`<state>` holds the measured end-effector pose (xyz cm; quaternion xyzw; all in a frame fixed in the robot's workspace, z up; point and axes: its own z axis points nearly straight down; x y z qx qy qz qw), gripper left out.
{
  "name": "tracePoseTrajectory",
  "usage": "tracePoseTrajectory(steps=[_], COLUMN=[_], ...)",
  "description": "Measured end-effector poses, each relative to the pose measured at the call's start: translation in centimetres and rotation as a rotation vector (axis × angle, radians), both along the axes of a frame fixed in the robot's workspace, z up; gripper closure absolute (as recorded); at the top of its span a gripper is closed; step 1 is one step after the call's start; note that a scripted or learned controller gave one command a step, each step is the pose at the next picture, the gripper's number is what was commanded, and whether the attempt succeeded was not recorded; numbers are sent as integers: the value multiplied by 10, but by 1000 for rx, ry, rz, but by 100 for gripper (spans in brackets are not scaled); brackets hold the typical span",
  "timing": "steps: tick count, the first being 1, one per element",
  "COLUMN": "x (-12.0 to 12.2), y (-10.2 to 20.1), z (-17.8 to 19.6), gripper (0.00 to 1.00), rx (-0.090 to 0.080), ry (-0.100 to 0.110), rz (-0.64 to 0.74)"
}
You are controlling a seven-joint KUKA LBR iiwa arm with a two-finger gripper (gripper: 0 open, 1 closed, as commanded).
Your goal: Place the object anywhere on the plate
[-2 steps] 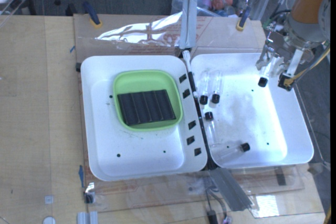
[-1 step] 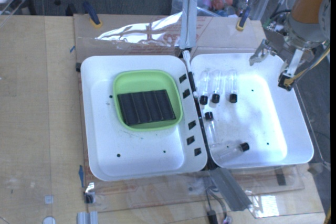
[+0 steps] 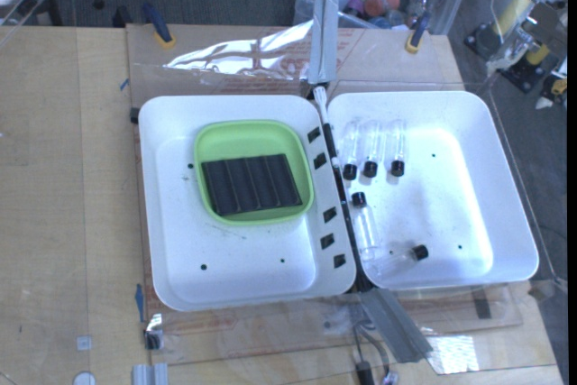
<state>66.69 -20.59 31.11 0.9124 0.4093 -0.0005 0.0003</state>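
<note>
Seen from above: 2 white bins side by side on a desk [image 3: 63, 194]. In the left bin [image 3: 167, 230], a green plate [image 3: 209, 144] bearing a black ridged slab [image 3: 251, 185], long axis left to right, fully inside the rim. In the right bin [image 3: 478, 194], 5 clear capped tubes [image 3: 370, 167] near the divider. Placement likely complete.
</note>
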Motion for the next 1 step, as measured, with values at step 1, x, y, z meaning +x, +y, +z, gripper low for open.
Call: tracePoseTrajectory(steps=[1], x=[-14], y=[2], z=[124], gripper=[0], rx=[0], ry=[0], rz=[-156])
